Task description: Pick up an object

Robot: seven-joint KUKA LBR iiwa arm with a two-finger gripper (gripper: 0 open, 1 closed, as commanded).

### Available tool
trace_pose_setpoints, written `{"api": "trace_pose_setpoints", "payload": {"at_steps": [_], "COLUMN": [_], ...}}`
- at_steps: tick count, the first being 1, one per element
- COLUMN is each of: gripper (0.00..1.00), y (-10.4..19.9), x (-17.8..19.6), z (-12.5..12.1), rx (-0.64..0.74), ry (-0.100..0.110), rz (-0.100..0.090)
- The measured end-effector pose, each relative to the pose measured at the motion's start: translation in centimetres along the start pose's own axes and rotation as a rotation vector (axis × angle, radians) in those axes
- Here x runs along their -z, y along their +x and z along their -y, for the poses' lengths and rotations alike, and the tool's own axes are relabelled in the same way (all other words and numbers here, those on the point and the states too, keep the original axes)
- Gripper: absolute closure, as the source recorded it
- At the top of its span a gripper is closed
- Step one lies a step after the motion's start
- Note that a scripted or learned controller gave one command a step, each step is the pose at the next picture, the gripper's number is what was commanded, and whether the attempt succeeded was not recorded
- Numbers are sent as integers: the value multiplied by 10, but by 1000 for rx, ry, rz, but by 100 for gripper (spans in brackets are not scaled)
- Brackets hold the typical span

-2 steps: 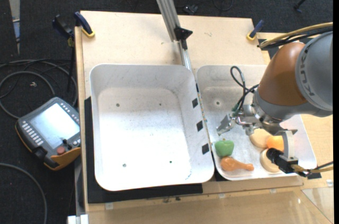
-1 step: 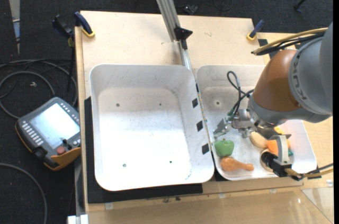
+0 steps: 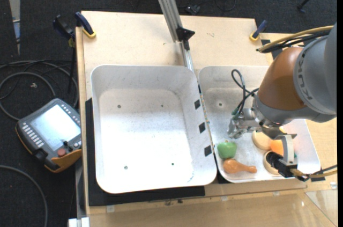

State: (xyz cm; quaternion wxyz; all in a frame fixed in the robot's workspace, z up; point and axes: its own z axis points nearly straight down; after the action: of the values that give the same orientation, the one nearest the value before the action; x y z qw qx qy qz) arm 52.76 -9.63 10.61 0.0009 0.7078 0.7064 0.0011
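Two shallow white bins are seen side by side on the bench (image 3: 139,38): a left bin (image 3: 107,113) and a right bin (image 3: 220,83). The arm (image 3: 300,81), grey with an orange band, is reached in from the right and is positioned over the right bin, so that much of that bin is covered by it. The gripper (image 3: 236,128) is pointed down toward the bin floor, near the bin's middle. Whether its fingers are apart or together cannot be told, since they are seen from above and are partly hidden by the wrist and cables. A green apple-like object (image 3: 226,149) is found on the floor of the right bin, just below the gripper in the picture and close to the dividing wall; it is not seen between the fingers, and whether it is touched by them cannot be made out. An orange, pear-shaped object (image 3: 239,167) is lying near the bin's front rim, just beside the green one. A pale round object (image 3: 261,140) is partly covered by the arm, further right.
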Motion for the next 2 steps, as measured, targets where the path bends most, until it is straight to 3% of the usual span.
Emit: {"api": "trace_pose_setpoints", "payload": {"at_steps": [2], "gripper": [100], "y": [4], "x": [105], "z": [-5], "rx": [6], "ry": [-5], "rz": [2]}}
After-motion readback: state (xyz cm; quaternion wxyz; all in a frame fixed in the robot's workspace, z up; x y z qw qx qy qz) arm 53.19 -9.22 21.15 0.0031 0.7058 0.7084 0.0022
